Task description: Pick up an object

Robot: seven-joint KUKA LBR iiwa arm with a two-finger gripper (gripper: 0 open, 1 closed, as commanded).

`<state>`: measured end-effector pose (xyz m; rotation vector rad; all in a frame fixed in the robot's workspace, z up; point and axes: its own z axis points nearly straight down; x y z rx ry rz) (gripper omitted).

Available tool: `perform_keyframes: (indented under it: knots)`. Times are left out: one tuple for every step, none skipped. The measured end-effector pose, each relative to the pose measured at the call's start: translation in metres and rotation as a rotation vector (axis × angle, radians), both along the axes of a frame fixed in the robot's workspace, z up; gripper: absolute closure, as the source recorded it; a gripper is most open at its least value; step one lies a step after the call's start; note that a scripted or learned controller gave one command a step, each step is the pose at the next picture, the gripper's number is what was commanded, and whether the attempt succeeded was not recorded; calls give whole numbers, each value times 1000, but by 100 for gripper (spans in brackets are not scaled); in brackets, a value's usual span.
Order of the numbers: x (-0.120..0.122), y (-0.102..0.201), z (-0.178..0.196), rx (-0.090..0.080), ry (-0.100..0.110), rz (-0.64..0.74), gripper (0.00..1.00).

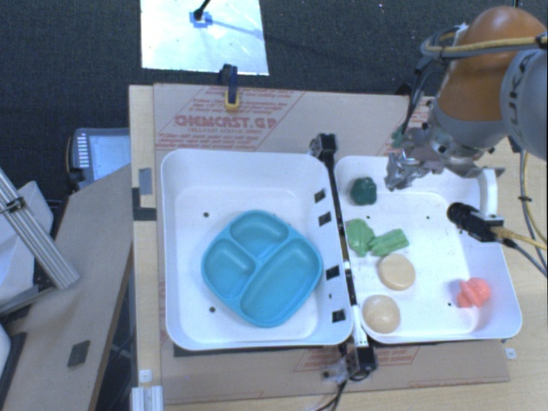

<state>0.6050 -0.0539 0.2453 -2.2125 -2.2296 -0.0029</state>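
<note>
In the right bin lie a dark green lump at the back left, a light green piece in the middle left, two round beige pieces toward the front, and an orange-pink piece at the front right. My gripper hangs over the back of the right bin, just right of the dark green lump and apart from it. I see nothing between its fingers.
The left bin holds a blue divided plate. A black divider clip sits between the bins at the back. A yellow clamp stands behind the left bin. A black fitting sticks over the right bin.
</note>
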Motion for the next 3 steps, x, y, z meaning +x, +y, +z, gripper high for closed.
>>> perform_keyframes:
  knots:
    - [-12,56,6,1,-1,2,100]
    - [-27,105,-9,1,1,1,100]
    - [-31,156,-20,1,2,2,100]
